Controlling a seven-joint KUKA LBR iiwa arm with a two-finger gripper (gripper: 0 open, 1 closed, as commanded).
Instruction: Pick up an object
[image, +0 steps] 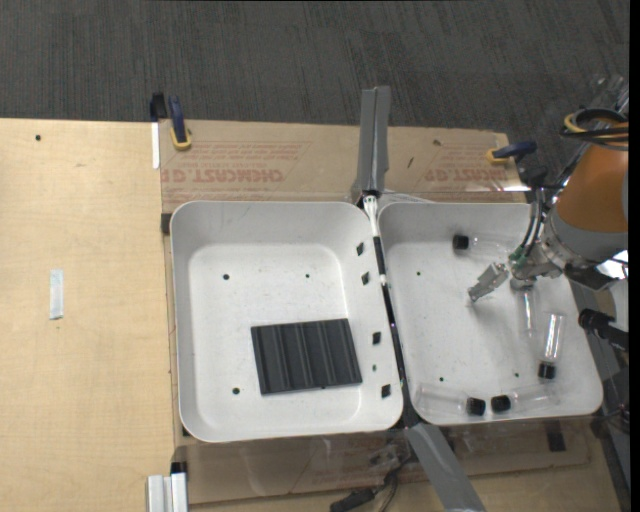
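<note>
Two white bins (200, 300) with small dark specks; a black ribbed panel (305, 357) in the left one. Clear tubes with black caps (549, 343) in the right bin. Tan cardboard (300, 165) with red lettering at upper centre. Orange-banded grey arm (600, 195) at right.

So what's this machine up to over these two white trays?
A robot arm reaches in from the right, and its hand is over the right bin, where several clear tubes with black caps lie; one tube is near the right wall and others lie along the front edge. It is meant to pick something up. The left bin holds a black ribbed panel.
</note>
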